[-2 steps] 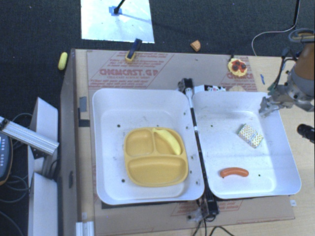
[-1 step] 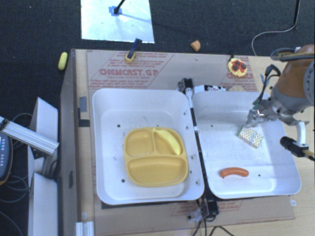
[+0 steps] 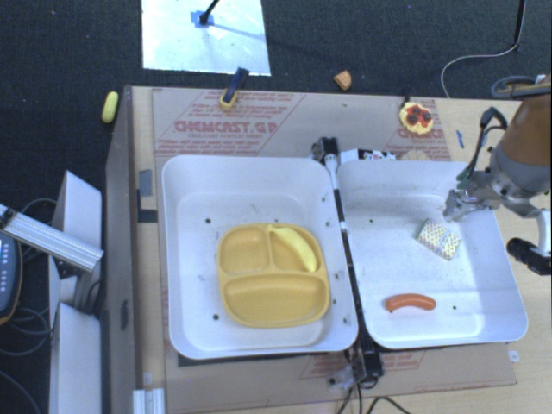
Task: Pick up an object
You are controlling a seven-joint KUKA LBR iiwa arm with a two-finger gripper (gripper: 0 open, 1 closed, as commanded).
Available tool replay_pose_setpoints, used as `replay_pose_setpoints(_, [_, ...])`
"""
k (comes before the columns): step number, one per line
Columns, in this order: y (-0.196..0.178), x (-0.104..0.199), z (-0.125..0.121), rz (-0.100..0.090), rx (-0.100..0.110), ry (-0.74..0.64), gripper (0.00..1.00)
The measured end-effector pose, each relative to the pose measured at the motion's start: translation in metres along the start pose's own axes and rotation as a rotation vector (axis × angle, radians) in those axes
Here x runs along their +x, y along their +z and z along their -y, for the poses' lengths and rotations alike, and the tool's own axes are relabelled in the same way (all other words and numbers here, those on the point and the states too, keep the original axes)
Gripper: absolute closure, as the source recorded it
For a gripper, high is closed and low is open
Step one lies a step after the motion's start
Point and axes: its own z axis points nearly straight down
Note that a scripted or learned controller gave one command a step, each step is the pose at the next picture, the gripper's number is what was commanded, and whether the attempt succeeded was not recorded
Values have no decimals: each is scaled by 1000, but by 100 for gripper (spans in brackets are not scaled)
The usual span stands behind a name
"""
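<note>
Two white bins sit side by side mid-frame: the left bin (image 3: pixel 185 197) holds a yellow tray (image 3: pixel 259 304) at its lower middle. The right bin (image 3: pixel 492 317) holds a patterned block (image 3: pixel 439 239) at its upper right and an orange sausage (image 3: pixel 410 302) lower centre. The arm (image 3: pixel 526 149) enters at right. Its gripper (image 3: pixel 454 203) hangs just above the block, holding nothing; its spread cannot be told.

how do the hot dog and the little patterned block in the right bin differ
The hot dog is plain orange-red; the patterned block is pale with a checkered print. The hot dog is long, thin and rounded, lying sideways near the bin's front; the block is short and boxy, lying farther back, nearer the end effector. Both lie loose in the right bin.
</note>
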Motion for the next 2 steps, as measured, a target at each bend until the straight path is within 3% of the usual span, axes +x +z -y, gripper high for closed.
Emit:
replay_pose_setpoints(1, [0, 0, 0, -1, 0, 0, 0])
replay_pose_setpoints(2, [38, 5, 24, -2, 3, 0, 0])
